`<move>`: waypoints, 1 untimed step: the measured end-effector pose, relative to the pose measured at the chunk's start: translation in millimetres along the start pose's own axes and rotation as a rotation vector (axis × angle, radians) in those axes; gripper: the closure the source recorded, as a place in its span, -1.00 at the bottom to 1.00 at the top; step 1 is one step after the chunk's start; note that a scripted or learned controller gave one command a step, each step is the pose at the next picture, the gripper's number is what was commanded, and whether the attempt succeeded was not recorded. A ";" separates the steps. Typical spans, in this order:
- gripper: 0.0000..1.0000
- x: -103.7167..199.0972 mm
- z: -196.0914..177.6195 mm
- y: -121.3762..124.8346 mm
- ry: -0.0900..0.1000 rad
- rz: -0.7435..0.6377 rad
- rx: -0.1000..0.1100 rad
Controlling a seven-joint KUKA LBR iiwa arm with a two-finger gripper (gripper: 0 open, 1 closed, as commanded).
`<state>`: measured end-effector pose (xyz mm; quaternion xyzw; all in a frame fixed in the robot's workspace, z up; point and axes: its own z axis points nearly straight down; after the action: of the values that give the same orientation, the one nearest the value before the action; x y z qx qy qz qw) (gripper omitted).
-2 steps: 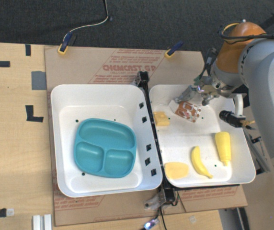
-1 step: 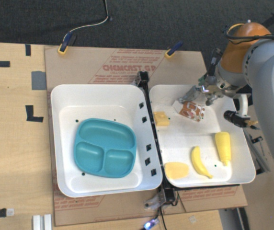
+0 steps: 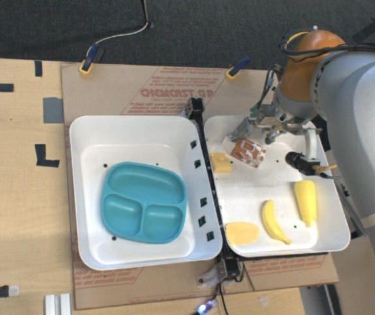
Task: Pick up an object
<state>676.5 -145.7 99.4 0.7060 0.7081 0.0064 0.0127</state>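
On the cardboard-covered table, your left bin carried a smooth teal divided plate. The right bin held a curved banana, a yellow corn cob and a crinkled brown packet just beneath your claw; I couldn't tell its opening.

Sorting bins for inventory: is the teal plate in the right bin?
No, the teal plate lies in the left bin, apart from the banana.
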 end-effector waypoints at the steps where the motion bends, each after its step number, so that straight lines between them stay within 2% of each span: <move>1: -1.00 -16.9 0.9 0.6 0.018 0.000 0.005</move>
<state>677.2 -162.6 98.7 0.7059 0.7082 0.0111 0.0045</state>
